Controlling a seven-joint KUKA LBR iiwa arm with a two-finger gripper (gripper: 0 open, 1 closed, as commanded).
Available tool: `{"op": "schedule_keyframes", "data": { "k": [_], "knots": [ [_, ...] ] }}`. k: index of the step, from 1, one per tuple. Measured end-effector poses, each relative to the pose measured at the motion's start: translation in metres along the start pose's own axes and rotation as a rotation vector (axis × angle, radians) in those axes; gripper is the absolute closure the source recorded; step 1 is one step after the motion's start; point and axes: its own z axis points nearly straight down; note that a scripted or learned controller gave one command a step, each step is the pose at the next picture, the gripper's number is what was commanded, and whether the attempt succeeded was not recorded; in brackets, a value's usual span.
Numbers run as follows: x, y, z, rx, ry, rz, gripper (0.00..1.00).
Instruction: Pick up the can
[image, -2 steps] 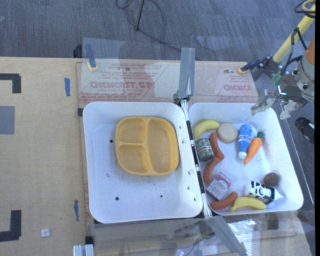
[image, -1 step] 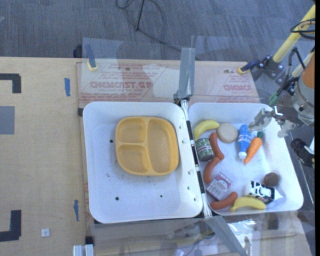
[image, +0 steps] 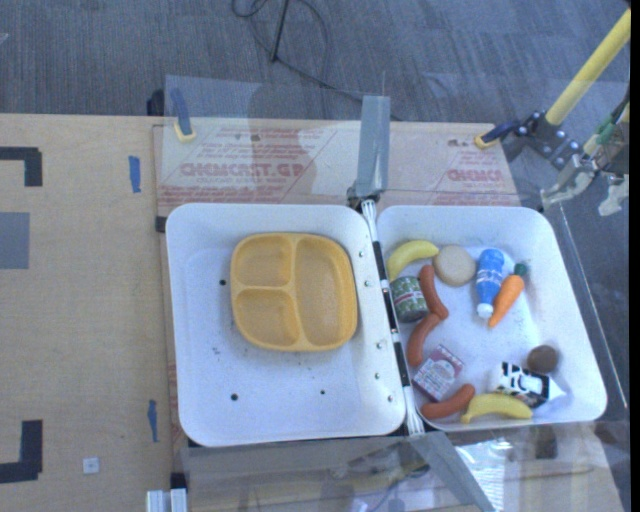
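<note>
The can lay tipped, axis roughly up-down the frame, in the right bin beside sausages; the jaws' state could not be told.

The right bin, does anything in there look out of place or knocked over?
Nothing is spilled or damaged. The can lies tipped against the right bin's left wall, crowded by a banana and a sausage.

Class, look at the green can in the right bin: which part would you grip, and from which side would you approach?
Grip the can across its round body, coming from above. It lies against the bin's left wall, with a banana and sausage crowding it, so side approaches look blocked.
</note>
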Motion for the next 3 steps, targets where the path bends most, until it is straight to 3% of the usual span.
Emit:
{"op": "schedule_keyframes", "data": {
  "k": [1,2,3],
  "knots": [
    [0.025,0.019,0.178,0.005,0.002,0.041,0.0],
    [0.072,0.04,0.221,0.002,0.001,0.2,0.0],
    [0.08,-0.009,0.237,-0.014,0.006,0.56,0.0]
  ]
}}
